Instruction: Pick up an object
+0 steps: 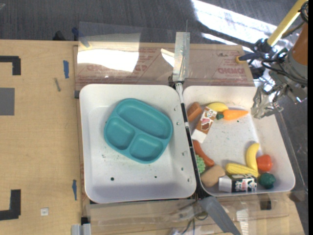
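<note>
The right bin (281, 146) holds several toy foods. An orange carrot (235, 114) and a yellow piece (216, 106) lie at its far side, beside a small carton (205, 122) and a brown sausage (193, 111). A yellow banana (251, 155), a red tomato (264, 162), a corn cob (237, 169), a green lump (267, 180), a dark bottle (238, 184), a tan potato (211, 176) and a red hot dog (203, 153) lie nearer the front. My gripper (266, 105) hangs open over the bin's far right corner, right of the carrot, with nothing between its fingers.
The left bin (93, 180) bears a teal divided plate (138, 129). A clear upright divider (181, 58) stands behind the seam between the bins. Cardboard covers the bench to the left. Cables and a yellow strut (287, 19) crowd the upper right.
</note>
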`<state>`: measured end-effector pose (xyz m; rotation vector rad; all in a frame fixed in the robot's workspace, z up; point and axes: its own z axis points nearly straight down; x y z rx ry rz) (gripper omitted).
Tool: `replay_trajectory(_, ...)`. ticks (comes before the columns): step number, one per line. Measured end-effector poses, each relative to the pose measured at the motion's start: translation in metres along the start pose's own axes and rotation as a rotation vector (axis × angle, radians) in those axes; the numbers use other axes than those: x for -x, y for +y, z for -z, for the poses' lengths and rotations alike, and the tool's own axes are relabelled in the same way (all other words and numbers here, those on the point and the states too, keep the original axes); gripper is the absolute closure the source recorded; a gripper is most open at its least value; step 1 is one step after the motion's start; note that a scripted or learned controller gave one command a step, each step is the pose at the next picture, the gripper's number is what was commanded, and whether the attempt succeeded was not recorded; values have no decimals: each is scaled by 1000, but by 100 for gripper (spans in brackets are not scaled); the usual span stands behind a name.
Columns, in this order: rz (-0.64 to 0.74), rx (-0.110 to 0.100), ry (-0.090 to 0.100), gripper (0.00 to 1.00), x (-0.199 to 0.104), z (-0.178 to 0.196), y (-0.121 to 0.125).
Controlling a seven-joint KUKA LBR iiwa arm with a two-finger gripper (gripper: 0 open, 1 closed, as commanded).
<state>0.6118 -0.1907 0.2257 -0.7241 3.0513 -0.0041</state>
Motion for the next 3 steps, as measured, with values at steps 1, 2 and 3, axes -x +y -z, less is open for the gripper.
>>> replay_trajectory(1,3,3,0,0,1,-1,2)
replay_trajectory(2,93,-2,-5,0,-34,-127,31)
replay_trajectory(3,-146,18,25,0,52,-137,-11)
